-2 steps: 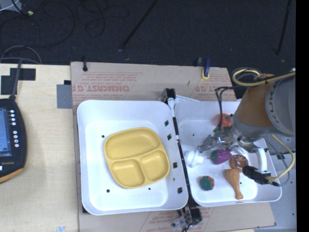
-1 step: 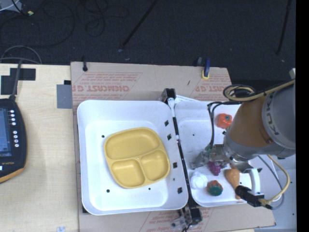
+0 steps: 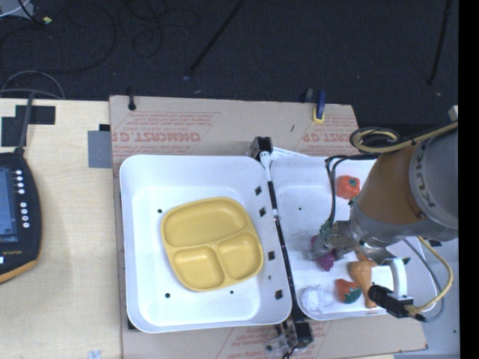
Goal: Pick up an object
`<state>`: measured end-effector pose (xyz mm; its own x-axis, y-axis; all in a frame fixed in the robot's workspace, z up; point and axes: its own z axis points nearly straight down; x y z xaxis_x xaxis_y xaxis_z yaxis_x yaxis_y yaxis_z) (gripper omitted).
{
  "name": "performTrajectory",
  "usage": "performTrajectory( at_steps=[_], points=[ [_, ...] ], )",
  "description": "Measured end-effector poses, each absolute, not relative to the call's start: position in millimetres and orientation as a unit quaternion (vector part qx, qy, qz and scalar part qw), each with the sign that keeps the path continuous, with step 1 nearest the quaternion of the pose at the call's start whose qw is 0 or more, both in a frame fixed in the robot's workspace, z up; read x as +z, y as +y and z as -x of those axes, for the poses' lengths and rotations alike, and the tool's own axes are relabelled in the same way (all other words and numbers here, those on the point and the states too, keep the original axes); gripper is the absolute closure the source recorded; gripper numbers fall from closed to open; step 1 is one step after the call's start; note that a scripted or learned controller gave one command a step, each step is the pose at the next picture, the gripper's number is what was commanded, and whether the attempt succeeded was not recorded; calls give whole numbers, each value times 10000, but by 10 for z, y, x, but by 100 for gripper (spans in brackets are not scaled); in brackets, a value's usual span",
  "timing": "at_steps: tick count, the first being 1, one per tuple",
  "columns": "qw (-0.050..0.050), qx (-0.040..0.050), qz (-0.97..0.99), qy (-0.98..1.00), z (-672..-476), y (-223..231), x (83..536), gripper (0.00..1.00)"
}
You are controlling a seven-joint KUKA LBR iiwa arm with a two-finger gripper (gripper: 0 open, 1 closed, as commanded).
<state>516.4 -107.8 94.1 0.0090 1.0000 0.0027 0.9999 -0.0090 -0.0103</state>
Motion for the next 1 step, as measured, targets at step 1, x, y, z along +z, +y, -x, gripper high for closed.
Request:
performTrajectory(
  at_steps=[1],
  points=[
    [13, -16, 7040, -7102, -5239, -245, 1894, 100]
  ],
)
